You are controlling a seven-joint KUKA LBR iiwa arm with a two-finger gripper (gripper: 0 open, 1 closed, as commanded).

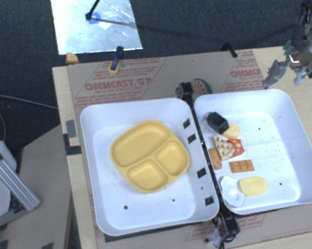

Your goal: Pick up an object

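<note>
**Two bins, one tray, seven small items; gripper off at two o'clock**

Two white bins sit side by side on the bench. The left bin (pixel 100 174) holds one thing: a yellow tray (pixel 150 156) with three compartments, lying flat near the bin's middle.

The right bin (pixel 285 149) holds seven small items, all crowded along its nine o'clock side, close to the wall shared with the left bin. From twelve o'clock down to six:

- one black block (pixel 217 122), topmost of the group
- one pale yellow wedge (pixel 231 131), just beside the block at its five o'clock
- one pizza slice (pixel 226 147), red and white, touching or overlapping the wedge's lower edge
- one orange roll (pixel 215 158), at the slice's eight o'clock, nearest the shared wall
- one brown cracker (pixel 241 167), just below the slice
- one yellow oval (pixel 252 186), below the cracker
- one white piece (pixel 231 191), at the oval's nine o'clock, touching it

The rest of the right bin, from its centre toward three o'clock, is bare floor.

The gripper (pixel 289 73) sits at the view's two o'clock, above the bench beyond the right bin's far corner, well apart from every item. Two fingers are spread wide, one tip toward nine o'clock and the other toward five. Nothing lies between them and they touch nothing.
</note>
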